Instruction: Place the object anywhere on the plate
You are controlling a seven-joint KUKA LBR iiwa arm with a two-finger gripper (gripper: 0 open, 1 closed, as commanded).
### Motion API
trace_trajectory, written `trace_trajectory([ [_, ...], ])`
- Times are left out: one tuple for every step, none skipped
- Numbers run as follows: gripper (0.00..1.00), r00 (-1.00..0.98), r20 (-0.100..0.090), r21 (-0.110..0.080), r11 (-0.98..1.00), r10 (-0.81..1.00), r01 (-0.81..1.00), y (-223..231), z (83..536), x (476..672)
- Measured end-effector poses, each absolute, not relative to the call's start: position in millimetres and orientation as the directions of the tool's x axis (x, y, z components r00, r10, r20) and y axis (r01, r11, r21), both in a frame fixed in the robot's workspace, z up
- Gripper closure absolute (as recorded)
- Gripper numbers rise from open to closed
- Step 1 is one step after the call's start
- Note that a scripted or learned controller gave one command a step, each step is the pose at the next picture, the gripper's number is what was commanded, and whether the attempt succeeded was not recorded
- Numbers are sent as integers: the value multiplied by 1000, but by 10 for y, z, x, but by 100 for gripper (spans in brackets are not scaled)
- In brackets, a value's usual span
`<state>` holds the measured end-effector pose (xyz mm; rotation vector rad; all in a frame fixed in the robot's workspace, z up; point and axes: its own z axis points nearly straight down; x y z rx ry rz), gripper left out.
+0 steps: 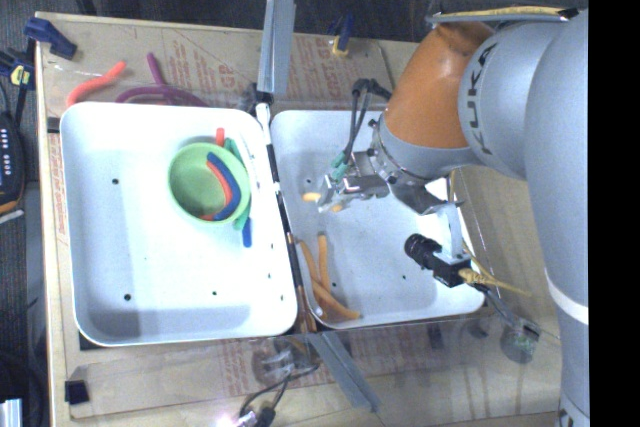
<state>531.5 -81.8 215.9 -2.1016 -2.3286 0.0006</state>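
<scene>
- The hand [338, 187] hovers over the right bin [400, 300]; whether it grips anything, I cannot tell.
- The green plate [190, 183] lies in the left bin [120, 245], well apart, to the left of the hand.

1. On my feed, the grey arm [520, 65] carries dark letters running down its casing beside the orange band; I read them as "KUKA".
2. The counter [200, 55] bears faint reddish printing that I can't make out.
</scene>
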Motion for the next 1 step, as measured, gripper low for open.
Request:
trace_trajectory([
  [0, -102, 3, -3, 102, 995, 995, -819, 2159, 5316],
])
